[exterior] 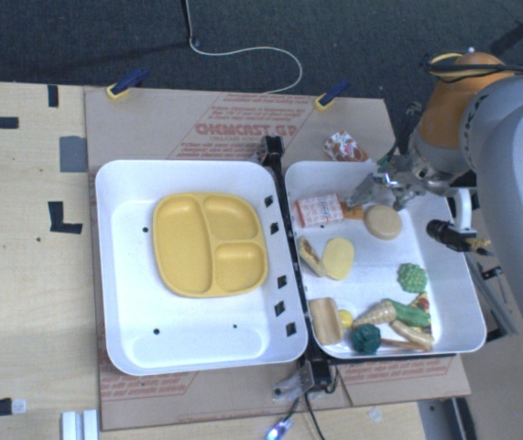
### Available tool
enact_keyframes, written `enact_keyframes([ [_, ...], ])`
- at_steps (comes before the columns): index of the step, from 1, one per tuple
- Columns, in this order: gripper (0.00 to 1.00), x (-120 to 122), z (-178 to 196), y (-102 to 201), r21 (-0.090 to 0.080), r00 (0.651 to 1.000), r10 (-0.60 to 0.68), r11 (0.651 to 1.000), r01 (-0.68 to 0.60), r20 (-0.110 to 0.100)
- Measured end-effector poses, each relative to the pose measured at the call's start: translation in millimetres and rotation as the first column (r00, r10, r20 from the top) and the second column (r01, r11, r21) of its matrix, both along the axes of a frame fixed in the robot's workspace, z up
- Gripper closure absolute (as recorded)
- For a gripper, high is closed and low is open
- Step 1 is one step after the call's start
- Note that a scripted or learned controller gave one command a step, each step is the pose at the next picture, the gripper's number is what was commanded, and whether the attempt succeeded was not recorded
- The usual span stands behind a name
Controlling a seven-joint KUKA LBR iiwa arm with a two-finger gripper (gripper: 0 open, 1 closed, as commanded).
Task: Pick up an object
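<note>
The pincer [375, 191] hangs above the small, light-looking carton [319, 211]; grip unreadable; flat sides suit pinching.

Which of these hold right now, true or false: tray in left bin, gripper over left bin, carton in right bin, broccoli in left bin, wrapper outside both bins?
1. The yellow tray lies in the left bin. True.
2. The gripper is over the left bin. False: it is at the upper part of the right bin, near the round tan piece.
3. The carton lies in the right bin. True, at its upper left corner.
4. The broccoli is in the left bin. False: it is in the right bin, toward its right side.
5. The wrapper lies outside both bins. True, on the cardboard above the right bin.
</note>
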State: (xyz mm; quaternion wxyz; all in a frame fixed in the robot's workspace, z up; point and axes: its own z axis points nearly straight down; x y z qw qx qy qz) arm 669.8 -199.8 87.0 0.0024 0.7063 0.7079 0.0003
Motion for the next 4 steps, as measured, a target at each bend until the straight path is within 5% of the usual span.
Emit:
enact_keyframes([
  [1,0.00,-17,1,41,-0.002,1.000,-0.001,1.000,0.001,0.003],
  [2,0.00,-34,1,39,-0.004,1.000,-0.004,1.000,0.004,0.005],
  [3,0.00,-53,6,68,-0.027,1.000,-0.013,1.000,0.014,0.025],
  [4,0.00,-85,7,62,-0.010,1.000,-0.009,1.000,0.009,0.022],
])
